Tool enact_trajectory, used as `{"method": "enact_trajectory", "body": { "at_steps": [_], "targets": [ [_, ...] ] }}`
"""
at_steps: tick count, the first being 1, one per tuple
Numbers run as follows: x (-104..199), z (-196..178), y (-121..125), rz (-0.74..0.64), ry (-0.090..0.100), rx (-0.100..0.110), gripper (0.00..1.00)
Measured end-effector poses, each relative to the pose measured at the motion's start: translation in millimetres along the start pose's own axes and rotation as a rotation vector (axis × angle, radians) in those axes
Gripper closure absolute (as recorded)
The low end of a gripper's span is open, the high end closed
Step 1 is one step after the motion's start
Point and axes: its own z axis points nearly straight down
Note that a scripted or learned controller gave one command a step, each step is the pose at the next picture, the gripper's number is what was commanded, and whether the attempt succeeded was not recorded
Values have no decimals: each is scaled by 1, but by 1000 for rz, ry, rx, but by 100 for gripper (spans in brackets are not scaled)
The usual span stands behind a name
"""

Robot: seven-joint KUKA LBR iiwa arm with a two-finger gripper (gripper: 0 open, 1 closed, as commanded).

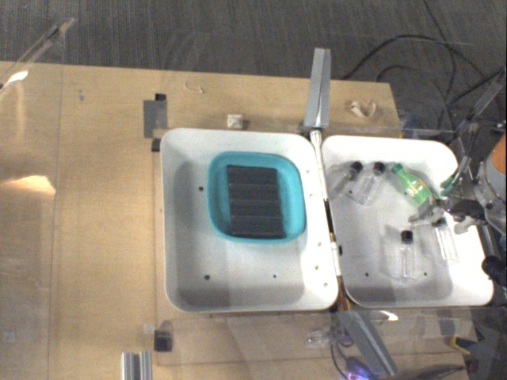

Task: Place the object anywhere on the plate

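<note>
A teal plate (pixel 215 200) lies in the left bin (pixel 182 275), with a dark grey ridged slab (pixel 254 200) on its middle. The right bin (pixel 372 287) holds a green bottle (pixel 412 184), two clear bottles with black caps (pixel 360 182), a clear vial with a black cap (pixel 408 256) and another clear vial (pixel 447 242). My gripper (pixel 450 210) hangs low over the right bin's far right side, just right of the green bottle and above the second vial. The view is too small and cluttered to show anything held in it.
A grey metal post (pixel 319 93) stands behind the seam between the two bins. Small fixtures (pixel 157 115) sit on the wooden bench around the left bin. Cables (pixel 444 62) run at the back right.
</note>
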Motion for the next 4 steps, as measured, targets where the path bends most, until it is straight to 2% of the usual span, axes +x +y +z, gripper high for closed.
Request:
{"method": "enact_trajectory", "body": {
  "at_steps": [1, 2, 3, 4],
  "targets": [
    [1, -10, 2, -9, -1, -5, 100],
    [1, -10, 2, -8, -1, -5, 0],
    [-13, -98, 0, 325, 0, 5, 0],
    [-15, -210, 1, 466, -1, 6, 0]
  ]
}}
